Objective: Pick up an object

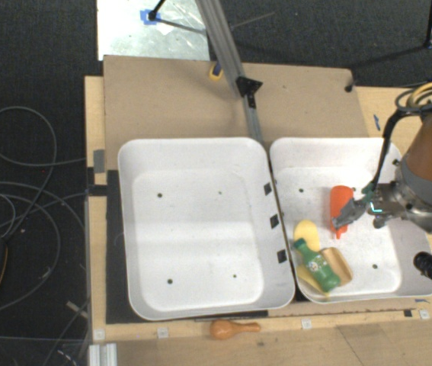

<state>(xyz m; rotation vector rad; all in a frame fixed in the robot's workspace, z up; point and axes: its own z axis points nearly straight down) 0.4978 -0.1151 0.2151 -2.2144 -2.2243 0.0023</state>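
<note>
In the right bin lie an orange carrot-shaped toy, a yellow rounded toy, and a green bottle resting on a tan block. My gripper reaches in from the right and hangs right at the carrot's lower end, its dark fingers pointing left and down over it. From this angle the carrot seems to touch the fingers, but I cannot make out whether it sits between them.
The left bin stands beside the right one, with a row of black clips along the shared wall. A tan pear-shaped object lies on the bench in front of the bins. A slanted metal pole crosses behind them.
</note>
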